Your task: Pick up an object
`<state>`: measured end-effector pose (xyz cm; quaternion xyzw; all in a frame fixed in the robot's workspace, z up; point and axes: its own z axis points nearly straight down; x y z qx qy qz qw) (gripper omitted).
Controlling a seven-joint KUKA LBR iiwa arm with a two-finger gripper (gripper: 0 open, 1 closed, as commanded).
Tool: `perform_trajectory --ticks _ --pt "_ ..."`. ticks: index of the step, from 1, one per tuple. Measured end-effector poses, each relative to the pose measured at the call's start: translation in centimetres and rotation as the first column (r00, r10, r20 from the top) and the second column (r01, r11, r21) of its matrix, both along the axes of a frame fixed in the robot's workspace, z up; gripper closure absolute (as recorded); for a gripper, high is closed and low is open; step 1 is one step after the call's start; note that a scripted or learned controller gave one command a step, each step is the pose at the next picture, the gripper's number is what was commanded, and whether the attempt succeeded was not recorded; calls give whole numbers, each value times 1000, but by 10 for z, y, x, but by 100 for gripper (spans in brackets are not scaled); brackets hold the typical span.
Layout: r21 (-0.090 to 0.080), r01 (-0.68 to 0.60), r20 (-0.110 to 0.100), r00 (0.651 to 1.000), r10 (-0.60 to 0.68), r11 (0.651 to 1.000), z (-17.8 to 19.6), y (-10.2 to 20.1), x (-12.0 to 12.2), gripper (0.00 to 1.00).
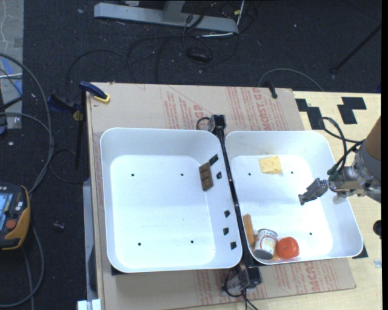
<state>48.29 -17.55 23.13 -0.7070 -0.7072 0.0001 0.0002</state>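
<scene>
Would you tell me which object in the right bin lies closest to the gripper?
The yellow sponge, lying alone toward the far side of the right bin, is closest to the gripper. The can, tomato and orange stick cluster at the near edge.

We look down on a dark, speckled carpet floor (151, 60) crossed by loose black cables (200, 56). A grey metal bar (163, 17) lies along the top edge. A tan cardboard-covered worktop (182, 103), printed with red lettering, sits in the middle of our view. A blue and yellow clamp (94, 92) grips its upper left corner. At the far left rests an orange and black handheld unit (13, 217). Light is even and soft.
</scene>
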Motion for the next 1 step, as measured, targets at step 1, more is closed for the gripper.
perform_trajectory --ticks 1 --pt "0 1 0 1000 -1 1000 1 -21 2 0"
